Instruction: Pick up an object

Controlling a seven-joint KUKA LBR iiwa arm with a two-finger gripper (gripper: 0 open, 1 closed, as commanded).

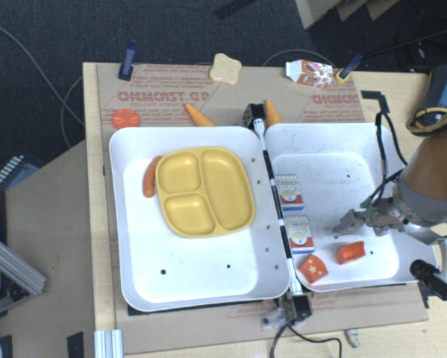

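Two white bins side by side; the left bin (133, 259) carries a yellow divided plate (205, 191) at its centre, with an orange-red sausage (148, 177) just off the plate's 9 o'clock edge; the right bin (335, 148) has two small cartons (289, 190) (299, 231) along its 9 o'clock wall, a red strawberry-like piece (313, 268) at 7 o'clock and a red block (350, 253) toward 5 o'clock; the gripper (348, 224) hovers just above that red block; whether the claw is open I cannot tell, and nothing shows in it.
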